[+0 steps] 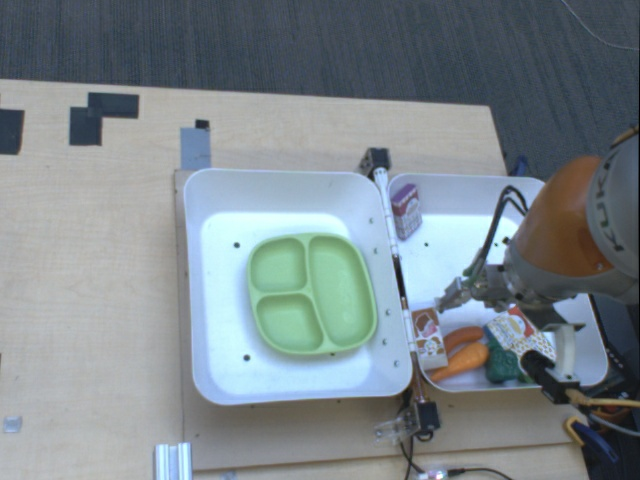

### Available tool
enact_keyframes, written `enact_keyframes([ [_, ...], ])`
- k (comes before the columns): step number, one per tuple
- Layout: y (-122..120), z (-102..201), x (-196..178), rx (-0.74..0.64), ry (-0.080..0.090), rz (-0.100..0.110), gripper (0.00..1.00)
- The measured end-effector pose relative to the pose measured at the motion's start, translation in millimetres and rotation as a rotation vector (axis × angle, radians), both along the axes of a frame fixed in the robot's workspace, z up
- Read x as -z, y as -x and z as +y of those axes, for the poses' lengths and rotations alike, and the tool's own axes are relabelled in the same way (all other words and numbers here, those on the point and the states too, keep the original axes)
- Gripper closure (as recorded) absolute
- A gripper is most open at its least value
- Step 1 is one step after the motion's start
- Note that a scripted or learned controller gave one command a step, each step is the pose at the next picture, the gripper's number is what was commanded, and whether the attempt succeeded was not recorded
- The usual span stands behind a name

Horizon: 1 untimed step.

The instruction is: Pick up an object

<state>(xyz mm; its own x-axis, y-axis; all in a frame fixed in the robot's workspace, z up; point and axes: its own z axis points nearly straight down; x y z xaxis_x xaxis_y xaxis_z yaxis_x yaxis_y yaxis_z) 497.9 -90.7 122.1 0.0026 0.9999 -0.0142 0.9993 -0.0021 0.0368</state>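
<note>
Pincer [462, 293] low over the right shallow white bin [455, 228], grip state impossible to tell. Just below: small printed carton [428, 335], orange carrot-shaped toys [462, 351], green leafy toy [503, 365]. Purple-and-white carton [406, 211] farther up. Light-green three-compartment plastic plate [311, 294] in the left white bin [215, 268].

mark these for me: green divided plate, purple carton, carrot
green divided plate [312, 294], camera view, on the ridge where its three compartments meet.
purple carton [406, 211], camera view, middle of its face, at the right bin's left wall.
carrot [462, 360], camera view, mid-length on its orange body.
</note>
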Motion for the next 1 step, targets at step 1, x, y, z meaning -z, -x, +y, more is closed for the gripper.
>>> enact_keyframes([
  [1, -1.7, 0.6, -10.5, -0.003, 0.000, -0.004, 1.00],
])
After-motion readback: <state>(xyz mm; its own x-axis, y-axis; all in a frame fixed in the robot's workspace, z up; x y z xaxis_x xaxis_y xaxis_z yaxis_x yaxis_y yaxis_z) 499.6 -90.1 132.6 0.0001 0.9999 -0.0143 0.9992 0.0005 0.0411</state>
